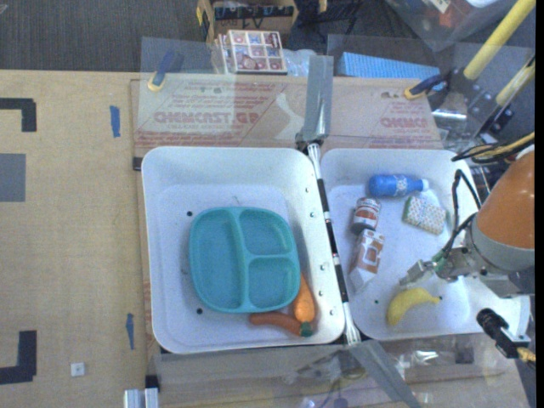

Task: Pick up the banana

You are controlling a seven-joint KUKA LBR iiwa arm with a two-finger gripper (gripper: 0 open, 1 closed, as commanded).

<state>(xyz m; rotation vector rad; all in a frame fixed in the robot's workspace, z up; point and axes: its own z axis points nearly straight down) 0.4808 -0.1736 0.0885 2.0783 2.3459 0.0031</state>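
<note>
We judge this to be the approach step: the banana (410, 303) lies flat on the floor of the right bin (387, 167), toward its near edge, untouched, and nothing is lifted yet. The gripper (435, 264) hangs just beyond the banana's far-right end, at the tip of the arm (510, 211) that reaches in from the right; it sits close to the fruit but, as far as we can see, not around it. Whether it is spread or closed we cannot tell, because the metal parts at the tip are small and blur together from this slanted view. We can see nothing held in it. For the next move, we think the tool has to shift a little nearer and to the left so that it stands over the middle of the banana's curve, turn to straddle the narrow width, then descend to the bin floor and close. The near wall of the bin is close to the banana, so we would watch for clearance there. Farther off in the same bin lie a blue bottle (396, 184), a small can (365, 215), a carton (368, 254) and a speckled sponge (424, 215), all well apart from the fruit. The left bin (170, 177) holds a teal divided tray (244, 257) with a carrot (305, 303) beside it.
</note>
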